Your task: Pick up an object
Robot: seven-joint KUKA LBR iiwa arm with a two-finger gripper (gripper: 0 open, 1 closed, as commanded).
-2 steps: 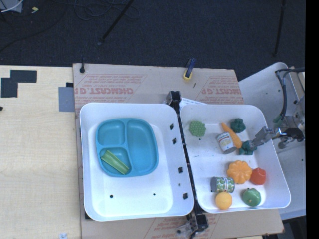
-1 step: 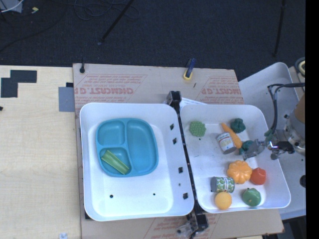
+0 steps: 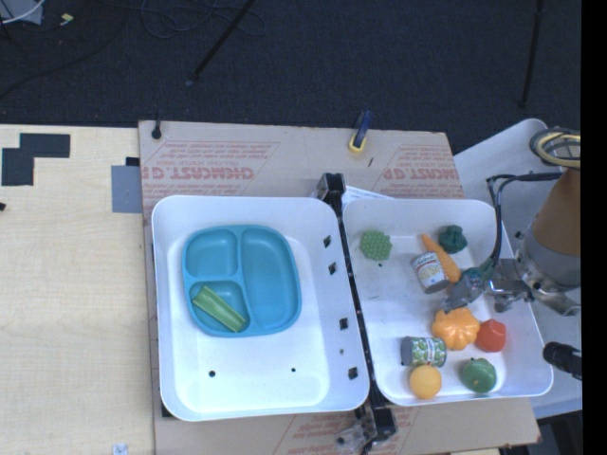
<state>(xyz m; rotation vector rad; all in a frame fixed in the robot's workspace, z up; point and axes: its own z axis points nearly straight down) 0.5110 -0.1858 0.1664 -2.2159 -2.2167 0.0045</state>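
The gripper (image 3: 462, 292) hung low in the right bin (image 3: 394, 368), just above the orange toy pepper (image 3: 456, 329) beside the small can (image 3: 429, 271); whether it gripped anything could not be told.

Grey arm (image 3: 555, 254), orange band (image 3: 569, 211)

Two white bins (image 3: 248, 398) are counted on the bench. One blue divided plate (image 3: 270, 282) and one green vegetable piece (image 3: 218, 308) are seen. Two small cans (image 3: 429, 271), one carrot (image 3: 442, 257), two round green items (image 3: 376, 245), one orange pepper-like toy (image 3: 456, 327), one red item (image 3: 491, 335), one yellow fruit (image 3: 425, 381) and one green fruit (image 3: 479, 374) are counted.
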